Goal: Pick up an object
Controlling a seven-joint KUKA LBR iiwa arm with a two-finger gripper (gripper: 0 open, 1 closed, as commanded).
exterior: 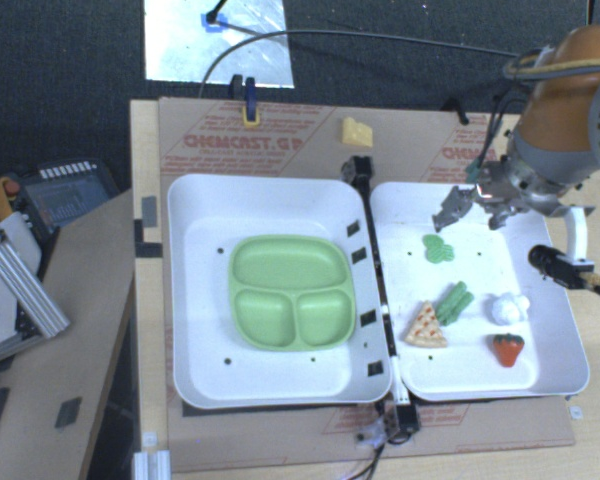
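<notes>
The right bin [550,268] holds several small toys. These are a curly green piece [438,249], a green bean bundle [453,303], a pizza slice [426,326], a white lump [505,309] and a strawberry [507,348]. My gripper [476,215] hangs over the bin's far edge, above and slightly right of the curly green piece. It is open, its two dark fingers spread apart with nothing between them.
A green three-compartment tray [288,293] lies in the left bin [195,268]. A yellow block [357,132] sits on the cardboard behind the bins. A black divider [372,268] runs between the bins. Cables trail across the back.
</notes>
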